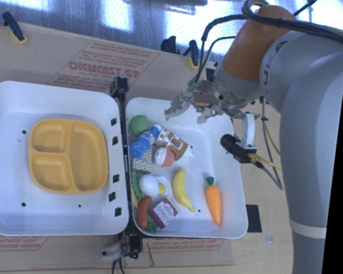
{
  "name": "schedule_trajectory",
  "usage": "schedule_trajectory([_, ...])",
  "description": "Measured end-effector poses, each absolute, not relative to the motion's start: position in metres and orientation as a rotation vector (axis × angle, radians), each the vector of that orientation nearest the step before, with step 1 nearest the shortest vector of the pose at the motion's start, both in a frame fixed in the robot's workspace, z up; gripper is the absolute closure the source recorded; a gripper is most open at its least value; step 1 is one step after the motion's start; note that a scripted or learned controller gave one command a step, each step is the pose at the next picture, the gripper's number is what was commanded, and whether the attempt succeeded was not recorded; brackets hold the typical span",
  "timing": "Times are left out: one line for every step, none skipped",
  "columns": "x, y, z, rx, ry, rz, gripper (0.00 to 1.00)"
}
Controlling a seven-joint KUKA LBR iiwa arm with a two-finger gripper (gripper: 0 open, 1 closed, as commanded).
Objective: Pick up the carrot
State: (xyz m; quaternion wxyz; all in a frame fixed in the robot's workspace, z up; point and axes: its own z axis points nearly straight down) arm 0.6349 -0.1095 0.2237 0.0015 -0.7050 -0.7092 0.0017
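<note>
The gripper hangs over the far rim of the right bin, at about 12 o'clock of that bin. Its two fingers stand apart with nothing between them. Directly beneath and toward 6 o'clock from it lie a green round item, a blue bottle and a small printed carton, crowded along the bin's left half. Further toward 6 o'clock sit a white egg and a yellow banana. The carrot lies flat at roughly 4 o'clock of the right bin, near the right wall, just beside the banana but apart from it, leaf end pointing to 12 o'clock. The left bin carries a yellow divided plate.

Assessment: no grasp is made. The carrot rests untouched, well apart from the gripper. Outstanding: travel toward 5 o'clock, descent, closure, lift.
</note>
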Motion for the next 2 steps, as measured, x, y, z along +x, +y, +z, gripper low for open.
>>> schedule_trajectory([0.534, -0.143, 0.270, -2.162, -2.276, 0.004, 0.00])
schedule_trajectory([0.500, -0.208, 0.092, -1.862, -2.529, 0.001, 0.00])
